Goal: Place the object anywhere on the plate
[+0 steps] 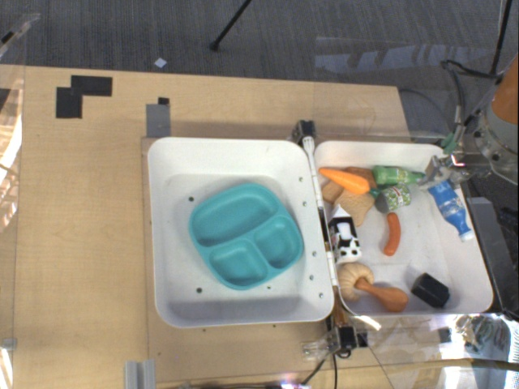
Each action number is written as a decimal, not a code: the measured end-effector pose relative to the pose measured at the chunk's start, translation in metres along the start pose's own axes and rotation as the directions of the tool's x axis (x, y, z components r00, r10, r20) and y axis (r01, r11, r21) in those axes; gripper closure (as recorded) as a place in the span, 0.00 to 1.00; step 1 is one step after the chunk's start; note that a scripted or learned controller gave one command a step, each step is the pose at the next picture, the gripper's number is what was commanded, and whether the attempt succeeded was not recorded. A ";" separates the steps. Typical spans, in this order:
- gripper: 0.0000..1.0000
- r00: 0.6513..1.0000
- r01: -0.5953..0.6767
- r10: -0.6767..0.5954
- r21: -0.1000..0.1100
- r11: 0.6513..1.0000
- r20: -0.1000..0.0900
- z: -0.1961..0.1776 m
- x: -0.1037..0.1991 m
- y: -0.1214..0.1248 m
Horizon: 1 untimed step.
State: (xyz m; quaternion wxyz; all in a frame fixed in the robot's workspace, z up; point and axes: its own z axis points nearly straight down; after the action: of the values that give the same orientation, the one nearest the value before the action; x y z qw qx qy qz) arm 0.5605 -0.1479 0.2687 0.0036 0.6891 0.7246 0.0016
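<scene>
- Camera view: the jaws point(442, 167) hang over the right white bin's point(478, 254) far right corner; whether they are spread, I cannot tell.
- Best lowered squarely over one item.
- That bin holds an orange plastic carrot point(345, 179), green bottle point(396, 174), blue tube point(451, 207) and red sausage point(392, 234).
- The teal three-compartment plate point(244, 235) lies bare in the left white bin point(166, 298).

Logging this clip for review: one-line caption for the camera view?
Teal divided plate sits in the left bin; toy items crowd the right bin, gripper at its far edge.
</scene>
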 end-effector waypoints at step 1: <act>1.00 1.000 0.006 -0.006 0.007 1.000 -0.005 0.043 0.057 0.037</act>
State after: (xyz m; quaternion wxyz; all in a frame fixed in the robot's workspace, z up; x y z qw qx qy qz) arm 0.5947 -0.0896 0.2263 -0.0008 0.6871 0.7265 0.0009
